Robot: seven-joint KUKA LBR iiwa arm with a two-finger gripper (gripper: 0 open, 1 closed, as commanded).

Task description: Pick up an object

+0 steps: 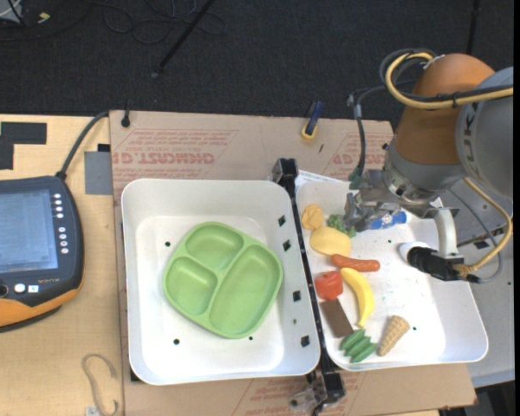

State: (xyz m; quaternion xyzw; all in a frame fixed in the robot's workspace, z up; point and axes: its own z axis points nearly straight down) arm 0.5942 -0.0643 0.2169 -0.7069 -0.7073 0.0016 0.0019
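Arm [442, 120] entered from the right, orange band uppermost, wrist bent down into the rear part of the right bin [468, 328]. Claw [357, 213] sat low over the bin's back-left area. Whether it was spread or pressed together could not be told from this angle, and nothing was seen pinched in it.

Right bin contents:
- small green piece [341, 225] right at the claw's tip; contact could not be judged
- blue item [388, 220] just beside the claw on its right, partly hidden
- pale yellow toy [312, 217] against the bin's left wall, near the claw
- yellow lemon [331, 242] just in front of the green piece
- orange carrot [357, 264] lying crosswise, touching the lemon's front edge
- banana [360, 295] below the carrot, curved towards the front
- red pepper [328, 284] just left of the banana
- brown block [336, 317] in front of the pepper
- green pea pod [358, 345] at the front wall
- ice cream cone [392, 334] lying tilted beside the pod

Left bin [147, 319]: one green divided plate [224, 277], three compartments, lying flat near the centre.

Both bins rested on a cardboard sheet [199, 150] on the table [35, 362]. A teach pendant [22, 237] lay on the table, well left of the bins.
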